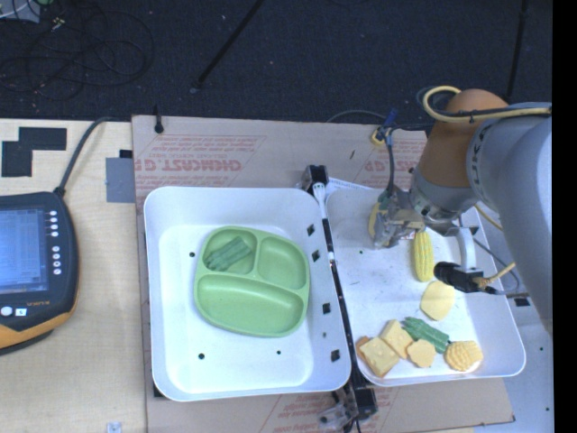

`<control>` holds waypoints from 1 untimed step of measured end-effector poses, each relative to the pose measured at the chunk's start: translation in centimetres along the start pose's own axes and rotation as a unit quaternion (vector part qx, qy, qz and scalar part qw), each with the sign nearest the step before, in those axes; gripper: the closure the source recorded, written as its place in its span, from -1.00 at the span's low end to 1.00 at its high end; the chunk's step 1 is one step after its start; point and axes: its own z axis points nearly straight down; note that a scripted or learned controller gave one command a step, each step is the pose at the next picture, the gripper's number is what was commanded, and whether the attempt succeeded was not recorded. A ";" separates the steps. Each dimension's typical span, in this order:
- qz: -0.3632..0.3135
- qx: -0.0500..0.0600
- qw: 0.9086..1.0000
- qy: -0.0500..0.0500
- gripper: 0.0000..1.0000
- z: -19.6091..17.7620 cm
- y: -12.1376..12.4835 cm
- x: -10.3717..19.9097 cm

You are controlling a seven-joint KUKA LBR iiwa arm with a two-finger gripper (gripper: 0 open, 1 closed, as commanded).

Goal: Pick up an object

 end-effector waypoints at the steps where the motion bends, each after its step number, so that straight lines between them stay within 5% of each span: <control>1: 0.000 -0.001 1.000 0.000 -1.00 0.0 0.0 0.0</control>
